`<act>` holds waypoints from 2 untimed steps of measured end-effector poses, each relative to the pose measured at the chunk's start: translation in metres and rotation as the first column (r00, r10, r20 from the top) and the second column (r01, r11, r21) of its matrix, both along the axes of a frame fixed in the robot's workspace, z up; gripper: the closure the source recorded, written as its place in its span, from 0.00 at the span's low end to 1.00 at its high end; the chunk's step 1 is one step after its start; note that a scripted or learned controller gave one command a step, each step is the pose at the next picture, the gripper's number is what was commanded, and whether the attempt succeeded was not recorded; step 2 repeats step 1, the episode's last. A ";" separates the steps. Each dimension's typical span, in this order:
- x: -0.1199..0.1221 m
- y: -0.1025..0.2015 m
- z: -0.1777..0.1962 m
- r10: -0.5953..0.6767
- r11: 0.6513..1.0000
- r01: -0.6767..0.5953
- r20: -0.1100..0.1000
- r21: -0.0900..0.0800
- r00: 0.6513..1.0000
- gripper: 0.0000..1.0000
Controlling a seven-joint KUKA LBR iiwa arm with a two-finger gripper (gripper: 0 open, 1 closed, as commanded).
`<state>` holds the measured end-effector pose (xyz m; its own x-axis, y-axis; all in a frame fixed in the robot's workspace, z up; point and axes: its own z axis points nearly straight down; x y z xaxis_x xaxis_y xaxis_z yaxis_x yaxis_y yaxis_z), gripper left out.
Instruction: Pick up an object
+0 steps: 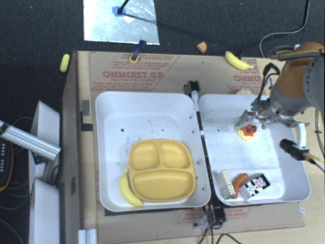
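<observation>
Gripper low in right white bin, fingers spread, nothing between them; small yellow-and-orange toy lies just beneath, on the bin floor.

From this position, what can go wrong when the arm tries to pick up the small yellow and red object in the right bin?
1. The end effector sits at the edge of the small yellow and red object, so closing may nudge it away instead of gripping it.
2. The object looks small and rounded; it might slip out during lifting.
3. It lies on the open floor of the right bin, with nothing beside it to stop sliding.
</observation>
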<state>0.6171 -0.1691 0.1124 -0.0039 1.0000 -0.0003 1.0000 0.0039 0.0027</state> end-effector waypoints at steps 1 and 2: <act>-0.009 -0.012 -0.028 -0.002 1.000 0.002 -0.002 -0.001 1.000 0.00; -0.009 -0.012 -0.028 -0.002 1.000 0.002 -0.002 -0.001 1.000 0.00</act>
